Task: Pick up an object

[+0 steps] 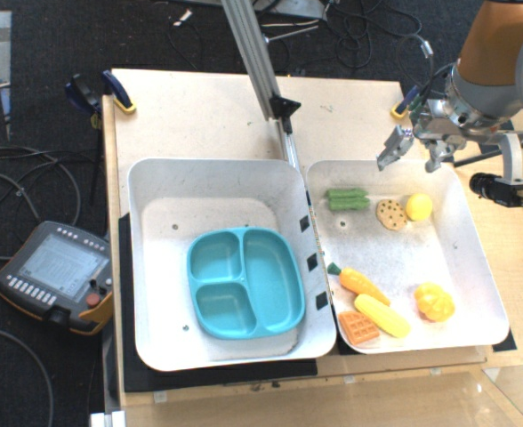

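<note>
My pincer (pixel 415 152) hangs at the upper right of the frame, over the far rim of the right bin (pixel 475 247), its two fingers spread apart with nothing between them. Just below it in that bin, a green bean pod (pixel 347 199) lies with its long axis running left to right across the frame. To the pod's right sit a round speckled cookie (pixel 390 213) and, touching it or nearly so, a yellow lemon (pixel 419 206). Lower in the bin an orange carrot (pixel 361 283) slants from upper left to lower right, green tip toward the upper left, and a yellow corn cob (pixel 383 316) lies parallel just beneath it. A waffle square (pixel 360 329) rests beside the cob's left end, and a yellow pepper (pixel 434 302) sits well to the right. The left bin (pixel 155 238) holds a teal divided tray (pixel 244 282).
</note>
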Robot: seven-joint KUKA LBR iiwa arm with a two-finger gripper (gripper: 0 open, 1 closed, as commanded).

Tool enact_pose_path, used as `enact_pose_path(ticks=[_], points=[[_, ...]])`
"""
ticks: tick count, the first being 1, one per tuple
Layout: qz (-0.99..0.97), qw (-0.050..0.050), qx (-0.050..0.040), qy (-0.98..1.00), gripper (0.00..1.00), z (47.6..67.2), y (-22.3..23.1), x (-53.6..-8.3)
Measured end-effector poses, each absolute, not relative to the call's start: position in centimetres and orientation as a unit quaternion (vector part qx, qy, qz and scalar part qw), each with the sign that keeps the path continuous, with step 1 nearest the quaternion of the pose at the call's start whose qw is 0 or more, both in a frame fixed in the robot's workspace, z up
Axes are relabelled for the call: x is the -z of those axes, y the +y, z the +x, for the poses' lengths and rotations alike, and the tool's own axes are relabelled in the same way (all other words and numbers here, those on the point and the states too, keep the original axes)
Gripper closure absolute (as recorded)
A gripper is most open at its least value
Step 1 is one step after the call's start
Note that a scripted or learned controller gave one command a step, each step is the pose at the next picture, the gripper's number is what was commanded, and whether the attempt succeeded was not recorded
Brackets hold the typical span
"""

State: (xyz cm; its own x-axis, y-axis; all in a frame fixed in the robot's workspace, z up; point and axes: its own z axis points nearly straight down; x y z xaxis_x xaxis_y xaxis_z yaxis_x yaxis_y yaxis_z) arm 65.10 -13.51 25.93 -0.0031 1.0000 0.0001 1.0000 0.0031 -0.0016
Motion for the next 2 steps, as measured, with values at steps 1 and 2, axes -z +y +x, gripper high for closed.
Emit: enact_pose_path(ticks=[1,2], points=[[-0.706,0.000,-0.0005,-0.708,0.00,65.1,-13.5,-26.0],[-0.707,0.002,-0.0023,-0.707,0.00,65.1,-13.9,-19.6]])
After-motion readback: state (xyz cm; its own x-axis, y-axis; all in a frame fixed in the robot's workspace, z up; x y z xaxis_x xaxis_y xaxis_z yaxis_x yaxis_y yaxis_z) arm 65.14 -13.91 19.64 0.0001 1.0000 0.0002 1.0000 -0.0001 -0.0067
